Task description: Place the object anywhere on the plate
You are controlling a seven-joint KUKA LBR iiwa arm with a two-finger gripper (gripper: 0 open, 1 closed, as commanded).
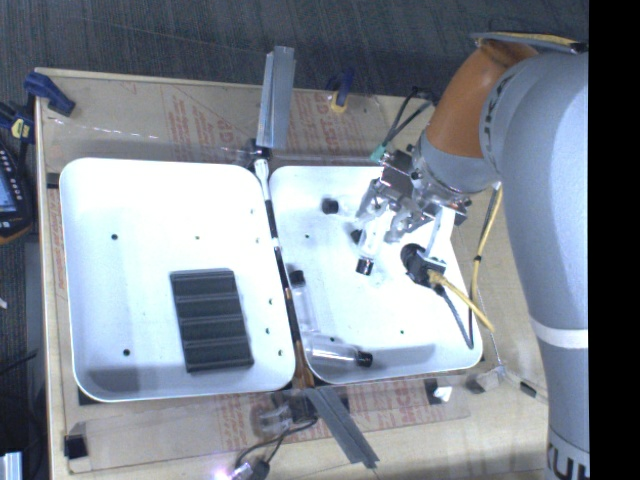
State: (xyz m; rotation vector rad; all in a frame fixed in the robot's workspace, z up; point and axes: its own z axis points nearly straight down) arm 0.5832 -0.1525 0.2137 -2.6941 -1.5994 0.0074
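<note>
The plate [210, 319] is a dark grey ribbed rectangle lying flat in the left bin [100, 198], toward its front. My gripper [378, 236] hangs low over the middle of the right bin [400, 318], pointing down and to the left. Just under its tip is a small clear piece with a black end [365, 264], close to the bin floor. I cannot tell whether this piece is held or just lies there. A small black object [329, 206] sits on the floor to the gripper's left.
A clear tube with a black cap [338, 350] lies along the right bin's front wall. Another thin clear item [298, 290] rests against the divider between the bins. A yellow and a black cable [455, 303] trail from the wrist over the right bin's right side.
</note>
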